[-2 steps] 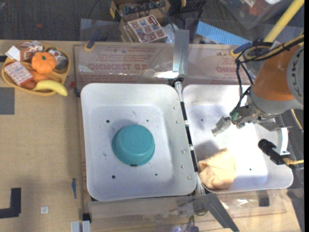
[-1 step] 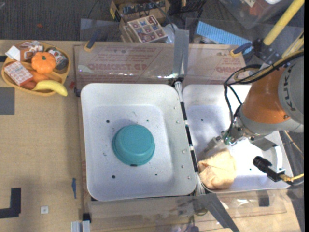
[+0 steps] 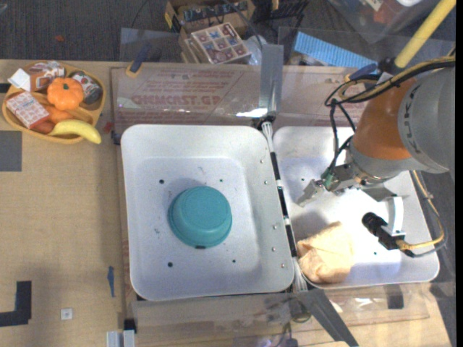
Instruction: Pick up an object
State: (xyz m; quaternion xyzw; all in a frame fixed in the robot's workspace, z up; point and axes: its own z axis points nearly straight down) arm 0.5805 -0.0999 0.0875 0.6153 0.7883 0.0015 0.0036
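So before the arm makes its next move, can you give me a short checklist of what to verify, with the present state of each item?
1. Something to pick in the right bin: ok, a tan lump lies at its near left corner.
2. Gripper over the right bin: ok, near its left wall.
3. Gripper above the lump: not ok, the lump lies nearer the camera than the gripper.
4. Fingers free of any object: cannot tell.
5. Teal bowl out of the way: ok, it sits in the left bin.
6. Cables clear of the arm's path: cannot tell, they hang close above the gripper.
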